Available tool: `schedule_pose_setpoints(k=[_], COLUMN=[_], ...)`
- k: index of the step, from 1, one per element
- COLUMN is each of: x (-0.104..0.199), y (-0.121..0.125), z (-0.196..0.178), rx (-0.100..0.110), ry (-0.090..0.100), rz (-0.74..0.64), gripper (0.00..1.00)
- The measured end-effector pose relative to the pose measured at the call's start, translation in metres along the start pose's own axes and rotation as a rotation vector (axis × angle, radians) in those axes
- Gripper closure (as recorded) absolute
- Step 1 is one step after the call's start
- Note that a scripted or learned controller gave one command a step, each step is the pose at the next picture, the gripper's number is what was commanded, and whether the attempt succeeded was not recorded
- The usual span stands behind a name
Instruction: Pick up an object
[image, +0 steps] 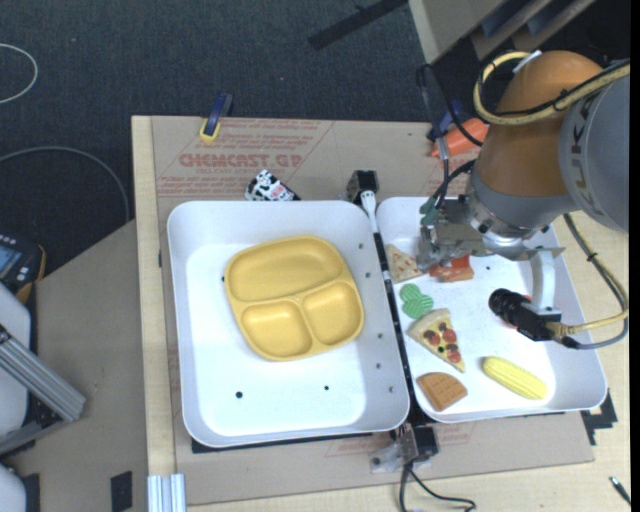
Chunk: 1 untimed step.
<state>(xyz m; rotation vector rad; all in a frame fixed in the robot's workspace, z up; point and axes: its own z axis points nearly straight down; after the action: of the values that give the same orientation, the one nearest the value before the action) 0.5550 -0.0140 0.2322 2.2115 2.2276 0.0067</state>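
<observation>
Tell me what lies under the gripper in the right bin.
Under the gripper a red toy piece pokes out, with a tan wedge to its left on the right bin floor. The arm covers the rest of the red piece, so its shape stays unclear.

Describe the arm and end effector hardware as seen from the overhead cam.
The grey KUKA arm is a thick rounded casing with a large glossy orange band above the wrist. A yellow cable loops over that band. Below sits a grey metal two-finger gripper with dark fittings. A black cylindrical part on a pale bracket hangs beside it, trailing another yellowish cable.
</observation>
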Motion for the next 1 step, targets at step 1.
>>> schedule_pose_setpoints(k=[1], x=[-0.0015], y=[0.0068], z=[0.0157], rx=[0.007], ry=[-0.001], rz=[0.006], gripper=[1.00])
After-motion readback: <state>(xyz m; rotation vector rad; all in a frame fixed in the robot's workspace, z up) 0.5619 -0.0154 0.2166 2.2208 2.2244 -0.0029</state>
